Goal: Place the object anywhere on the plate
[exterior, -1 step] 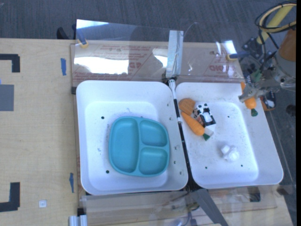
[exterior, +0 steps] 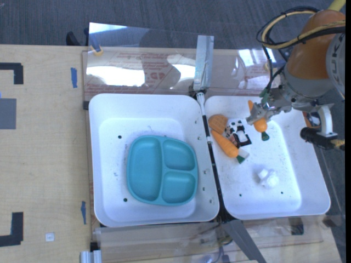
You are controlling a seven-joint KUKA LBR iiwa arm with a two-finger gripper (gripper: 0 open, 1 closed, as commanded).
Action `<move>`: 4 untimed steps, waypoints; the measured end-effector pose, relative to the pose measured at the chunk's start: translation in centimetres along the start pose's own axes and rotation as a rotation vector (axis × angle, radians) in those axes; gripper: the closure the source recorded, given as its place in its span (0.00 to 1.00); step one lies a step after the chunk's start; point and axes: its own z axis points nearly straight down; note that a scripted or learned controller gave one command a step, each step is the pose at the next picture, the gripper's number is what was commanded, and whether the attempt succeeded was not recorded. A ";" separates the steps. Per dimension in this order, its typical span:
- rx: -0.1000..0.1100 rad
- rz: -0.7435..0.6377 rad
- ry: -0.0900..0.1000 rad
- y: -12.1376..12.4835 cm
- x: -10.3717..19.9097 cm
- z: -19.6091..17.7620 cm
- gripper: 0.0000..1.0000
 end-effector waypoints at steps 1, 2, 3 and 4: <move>0.001 0.069 0.001 1.1 10.1 0.2 1.00; 0.001 -0.143 -0.002 -1.9 17.0 -1.1 1.00; 0.000 -0.120 -0.002 -5.1 20.6 -2.9 1.00; 0.002 -0.117 -0.003 -5.1 20.5 -2.8 0.00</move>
